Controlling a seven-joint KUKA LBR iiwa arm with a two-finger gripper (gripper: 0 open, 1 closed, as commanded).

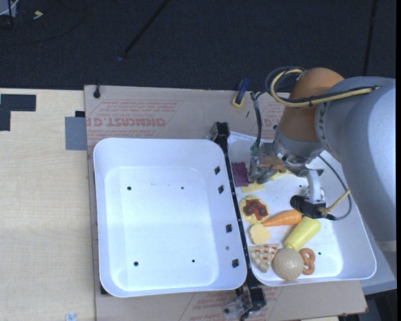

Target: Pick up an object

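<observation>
Approach step: the hand (259,171), aperture indiscernible, low in the right bin (361,259) over a purple item (240,173); next, secure and lift.

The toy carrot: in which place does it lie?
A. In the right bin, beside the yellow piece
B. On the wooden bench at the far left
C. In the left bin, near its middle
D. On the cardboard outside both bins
A: the toy carrot lies inside the right bin, its thick end next to the yellow piece, among the other toy foods.
</observation>
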